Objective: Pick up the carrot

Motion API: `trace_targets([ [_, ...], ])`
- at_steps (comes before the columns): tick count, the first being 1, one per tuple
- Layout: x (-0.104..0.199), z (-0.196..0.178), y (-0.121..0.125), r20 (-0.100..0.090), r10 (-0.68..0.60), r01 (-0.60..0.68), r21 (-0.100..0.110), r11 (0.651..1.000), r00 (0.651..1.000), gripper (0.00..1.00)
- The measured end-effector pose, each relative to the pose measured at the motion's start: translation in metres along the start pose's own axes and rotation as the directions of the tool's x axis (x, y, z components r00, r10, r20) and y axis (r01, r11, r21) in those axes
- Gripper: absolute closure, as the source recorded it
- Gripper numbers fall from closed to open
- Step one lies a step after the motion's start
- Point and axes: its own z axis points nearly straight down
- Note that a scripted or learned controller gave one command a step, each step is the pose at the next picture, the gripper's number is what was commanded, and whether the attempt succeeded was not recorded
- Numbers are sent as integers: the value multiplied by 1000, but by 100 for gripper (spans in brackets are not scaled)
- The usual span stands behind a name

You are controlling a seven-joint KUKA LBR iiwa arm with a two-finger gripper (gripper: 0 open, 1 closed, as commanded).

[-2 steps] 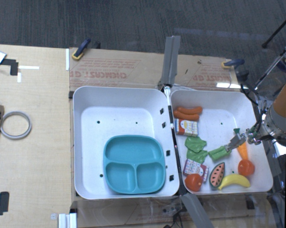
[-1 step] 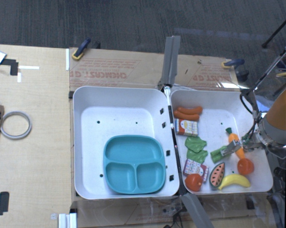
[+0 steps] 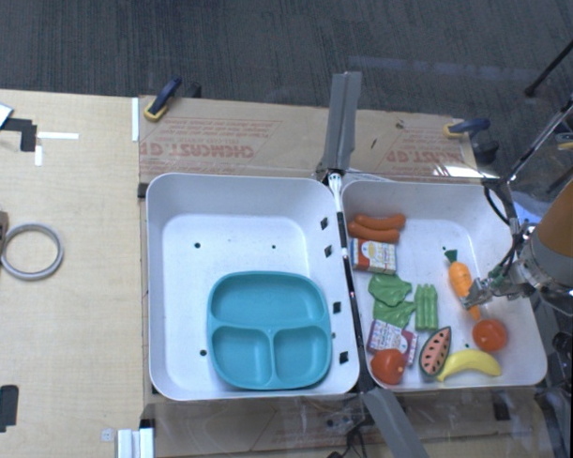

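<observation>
The gripper (image 3: 478, 293) sits low in the right bin (image 3: 414, 192), its tip touching the carrot's lower end, presumably lined up to grasp it; how wide it stands, and whether it has any hold, I cannot tell. The carrot (image 3: 459, 276) lies tilted near the bin's right side, green top pointing up-left. A tomato (image 3: 489, 335) and banana (image 3: 469, 364) crowd just below, leaving little room. The teal plate (image 3: 269, 331) waits in the left bin (image 3: 173, 266).
</observation>
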Motion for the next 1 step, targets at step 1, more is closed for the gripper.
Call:
trace_targets([
  [1, 58, -144, 24, 6, 155, -155, 7, 988, 988, 100],
])
